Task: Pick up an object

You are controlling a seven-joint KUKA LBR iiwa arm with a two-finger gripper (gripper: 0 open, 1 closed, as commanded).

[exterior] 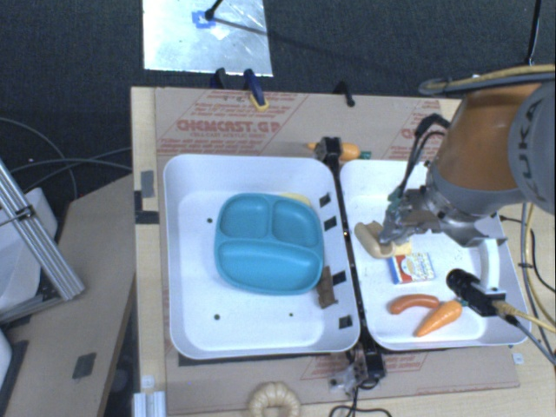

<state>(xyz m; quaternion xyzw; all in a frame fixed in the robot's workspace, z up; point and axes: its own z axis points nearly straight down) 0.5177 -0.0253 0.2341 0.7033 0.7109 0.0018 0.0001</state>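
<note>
In the right bin (373,176), my gripper (393,230) hangs low over the left side. Right under and beside it lies a tan, bread-like piece (372,240), partly covered by the gripper. Just to the right of that piece is a small white box with red and blue print (411,268). Nearer the front edge lie an orange sausage (414,303) and an orange carrot (439,317). The view does not show anything lifted between the gripper's tips.
The left bin (187,259) holds a blue divided plate (268,241), a yellowish item (298,199) peeking out behind it, and a small brown piece (326,290) by the divider. A small orange-yellow thing (348,152) sits outside the bins at the back.
</note>
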